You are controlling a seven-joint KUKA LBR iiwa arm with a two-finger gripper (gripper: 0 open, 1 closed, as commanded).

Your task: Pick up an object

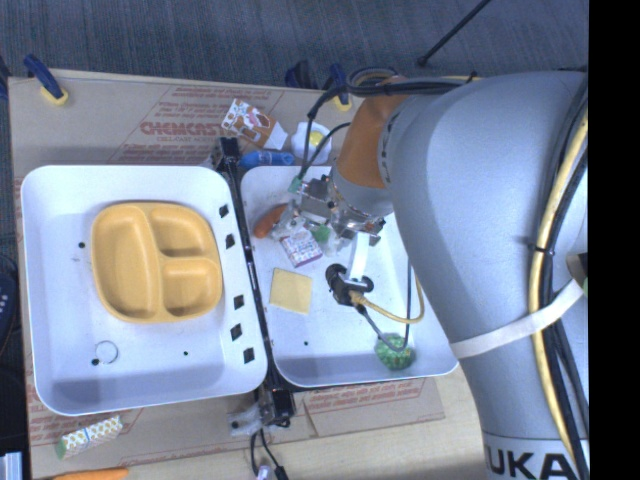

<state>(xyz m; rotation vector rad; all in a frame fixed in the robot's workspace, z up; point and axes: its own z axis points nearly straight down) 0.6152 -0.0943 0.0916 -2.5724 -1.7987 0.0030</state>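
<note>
The arm (490, 228) is seen reaching in from the right, its grey body covering much of the right bin (330, 368); an orange band (362, 148) is visible above the wrist. The gripper (318, 208) is positioned low over the upper part of the right bin, among the objects there. Whether anything is gripped cannot be told.

The left bin (50, 298) is occupied by a yellow divided tray (155, 260), laid flat near the bin's centre.

In the right bin, the following candidate objects are located. A yellow square slice (292, 290) is laid flat near the bin's middle, apart from the gripper. A small patterned packet (300, 249) is lying just beside the gripper, directly above the slice. An orange carrot-like piece (267, 220) is found at the gripper's left. A green broccoli-like piece (393, 352) is resting near the bin's lower right corner.

Outside the bins, a small printed carton (246, 121) is lying on the cardboard (150, 118) above them.
</note>
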